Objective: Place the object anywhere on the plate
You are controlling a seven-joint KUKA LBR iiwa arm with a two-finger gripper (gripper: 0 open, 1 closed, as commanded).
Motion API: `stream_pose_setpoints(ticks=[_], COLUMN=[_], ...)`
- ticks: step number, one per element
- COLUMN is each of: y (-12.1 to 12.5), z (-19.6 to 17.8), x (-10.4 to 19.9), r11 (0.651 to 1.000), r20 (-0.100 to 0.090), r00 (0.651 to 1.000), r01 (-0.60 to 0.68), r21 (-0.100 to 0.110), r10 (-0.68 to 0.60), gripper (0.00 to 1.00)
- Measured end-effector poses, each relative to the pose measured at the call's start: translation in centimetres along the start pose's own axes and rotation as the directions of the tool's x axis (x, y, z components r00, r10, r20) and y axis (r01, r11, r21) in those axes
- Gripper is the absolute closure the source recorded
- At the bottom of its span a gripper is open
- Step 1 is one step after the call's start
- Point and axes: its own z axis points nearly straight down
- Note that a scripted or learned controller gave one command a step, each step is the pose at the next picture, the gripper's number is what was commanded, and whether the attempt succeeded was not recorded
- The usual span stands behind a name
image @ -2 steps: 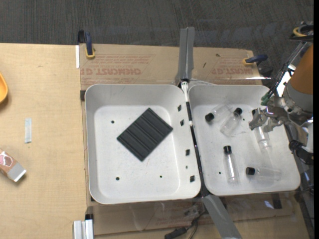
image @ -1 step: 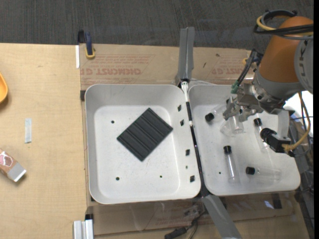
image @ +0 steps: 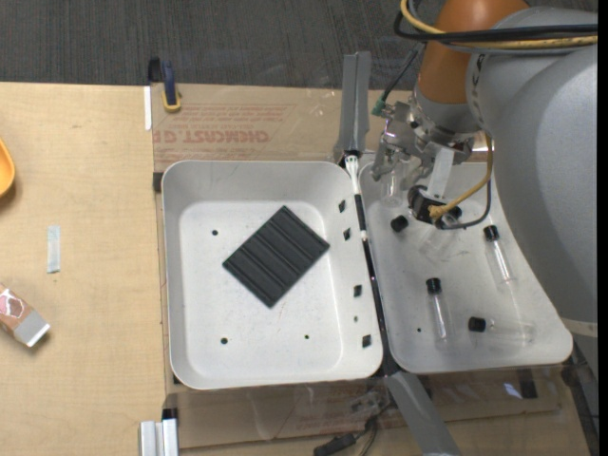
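Observation:
A black ridged plate [image: 276, 256] lies turned at an angle in the middle of the left bin [image: 190, 350]. Clear tubes with black caps lie in the right bin [image: 532, 350]: one [image: 436, 307] near the middle, one [image: 499, 255] toward the right, one [image: 494, 329] near the front. A further black cap [image: 399, 223] sits near the back left of that bin. My gripper [image: 397, 164] hangs over the right bin's back left corner, just above that cap and well to the right of the plate. The wrist and its cables hide what lies between its tips.
The grey arm with its orange band [image: 465, 27] fills the upper right and overhangs the right bin. A grey divider post [image: 355, 93] stands between the bins at the back. On the wooden bench to the left lie a small grey strip [image: 53, 249] and a wrapped item [image: 21, 317].

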Motion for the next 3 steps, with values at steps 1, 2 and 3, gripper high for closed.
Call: stream_pose_setpoints(ticks=[1,2,3], y=[-3.1,-7.4,-8.9], z=[-7.9,0.7,-7.8], x=[4.8,9.7,15.6], r11=[0.948,0.929,0.986], r20=[0.000,0.001,0.001], r00=[0.948,0.929,0.986], r01=[-0.319,-0.371,-0.164], r21=[0.000,0.002,0.000], r10=[0.319,0.371,0.164], gripper=[1.00,1.00,1.00])
